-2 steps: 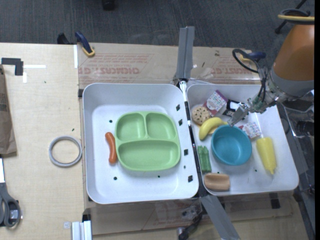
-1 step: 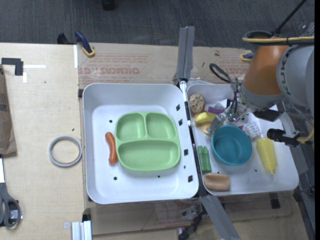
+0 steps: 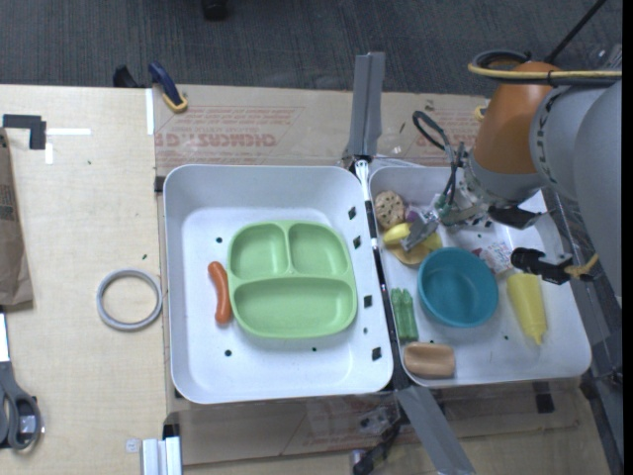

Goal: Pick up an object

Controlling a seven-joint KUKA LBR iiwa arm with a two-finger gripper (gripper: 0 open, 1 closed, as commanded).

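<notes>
Overhead, saw the grey arm with its orange band (image 3: 514, 117) reaching in from the right over the right-hand shallow white bin (image 3: 566, 359). Found the two-finger gripper (image 3: 425, 228) low at that bin's back left part, just beside a small yellow banana-shaped piece (image 3: 396, 234). Could not tell whether the gripper was wide or narrow, nor whether it touched the yellow piece; saw nothing clearly held.

Noted a round brown speckled cookie (image 3: 388, 206) just behind the yellow piece, near the bin's left wall. Noted a round blue bowl (image 3: 457, 287) upright near the middle of the same bin, in front of the gripper and apart from it. Found a green pea pod (image 3: 404, 313) lying along the left wall beside the bowl, a tan bread roll (image 3: 429, 361) at the front left corner, and a long yellow corn-like piece (image 3: 527, 307) to the bowl's right.

Saw in the left-hand shallow white bin (image 3: 188, 364) a pale green plastic plate with three compartments (image 3: 292, 280), and an orange sausage-shaped piece (image 3: 220, 292) lying just beside its left edge.

Noted on the bench, well left of both bins, a grey ring (image 3: 129, 298).
</notes>
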